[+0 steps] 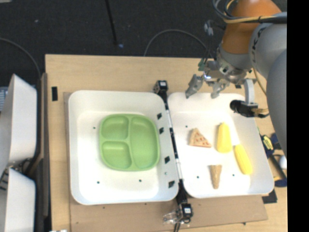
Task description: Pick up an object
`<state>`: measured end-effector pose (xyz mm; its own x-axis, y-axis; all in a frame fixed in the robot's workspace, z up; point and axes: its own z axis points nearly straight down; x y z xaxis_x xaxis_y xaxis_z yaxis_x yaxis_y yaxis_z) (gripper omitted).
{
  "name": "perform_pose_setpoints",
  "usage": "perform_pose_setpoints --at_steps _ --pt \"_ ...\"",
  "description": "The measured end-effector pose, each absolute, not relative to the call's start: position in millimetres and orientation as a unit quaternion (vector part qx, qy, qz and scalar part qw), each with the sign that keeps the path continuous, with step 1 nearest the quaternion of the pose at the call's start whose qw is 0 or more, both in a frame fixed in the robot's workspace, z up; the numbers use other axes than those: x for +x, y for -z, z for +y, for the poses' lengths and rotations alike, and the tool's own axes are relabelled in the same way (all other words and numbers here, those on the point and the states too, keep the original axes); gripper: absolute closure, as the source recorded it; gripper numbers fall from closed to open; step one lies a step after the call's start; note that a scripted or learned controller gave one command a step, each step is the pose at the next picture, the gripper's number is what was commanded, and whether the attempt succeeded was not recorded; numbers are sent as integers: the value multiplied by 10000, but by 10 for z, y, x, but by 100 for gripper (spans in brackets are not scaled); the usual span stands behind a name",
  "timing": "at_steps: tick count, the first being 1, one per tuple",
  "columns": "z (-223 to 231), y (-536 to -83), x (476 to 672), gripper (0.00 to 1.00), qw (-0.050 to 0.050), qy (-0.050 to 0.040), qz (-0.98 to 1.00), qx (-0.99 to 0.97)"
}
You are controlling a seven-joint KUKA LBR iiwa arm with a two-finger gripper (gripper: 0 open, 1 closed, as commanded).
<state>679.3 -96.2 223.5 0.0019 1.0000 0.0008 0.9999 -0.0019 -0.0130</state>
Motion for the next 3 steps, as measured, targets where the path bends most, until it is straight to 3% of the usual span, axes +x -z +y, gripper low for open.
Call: perform_pose_setpoints --at_steps 1,3 --pt "-960 -2331 6820 0 -7 9 -7067 -7075" --pt "-1035 -1100 6850 0 1 -17 -7063 -7079"
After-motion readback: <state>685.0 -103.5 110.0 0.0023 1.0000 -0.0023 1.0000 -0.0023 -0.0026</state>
